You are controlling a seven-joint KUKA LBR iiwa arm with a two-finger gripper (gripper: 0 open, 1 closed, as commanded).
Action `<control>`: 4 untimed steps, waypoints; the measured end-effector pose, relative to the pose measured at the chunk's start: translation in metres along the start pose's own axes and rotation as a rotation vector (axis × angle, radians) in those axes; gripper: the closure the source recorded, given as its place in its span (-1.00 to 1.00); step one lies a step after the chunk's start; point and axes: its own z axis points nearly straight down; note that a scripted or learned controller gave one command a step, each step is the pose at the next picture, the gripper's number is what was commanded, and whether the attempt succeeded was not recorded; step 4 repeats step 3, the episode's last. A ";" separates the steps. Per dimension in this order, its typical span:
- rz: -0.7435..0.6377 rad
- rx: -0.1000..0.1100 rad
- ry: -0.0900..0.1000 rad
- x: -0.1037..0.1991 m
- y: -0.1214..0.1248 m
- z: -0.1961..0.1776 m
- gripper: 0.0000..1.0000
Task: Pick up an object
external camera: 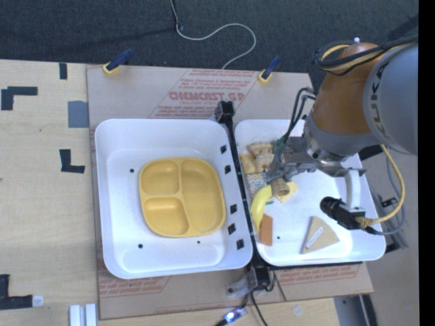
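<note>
My gripper [280, 170] hangs low over the left part of the right bin [353, 250], reaching in from the right under the grey and orange arm. Just below it lies a small tan piece [285, 191], and beside that a yellow banana [259, 204]. A heap of pale tan food pieces [257, 156] sits just left of the gripper, against the bin's left wall. A brown-orange block [266, 229] lies below the banana. A tan wedge [319, 235] rests at the front of the bin. Nothing can be made out in the gripper's grasp.
The left bin [119, 182] holds a yellow divided plate [181, 197]. Black clips line the wall between the two bins. A black fitting with a yellow cable [340, 211] hangs off the arm over the right bin's right side. A white cord [217, 32] lies behind the bench.
</note>
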 end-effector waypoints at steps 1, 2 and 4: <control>0.001 0.001 -0.001 0.004 -0.001 0.006 1.00; 0.001 0.001 -0.001 0.000 0.003 0.016 1.00; 0.000 -0.002 0.000 -0.004 0.013 -0.002 1.00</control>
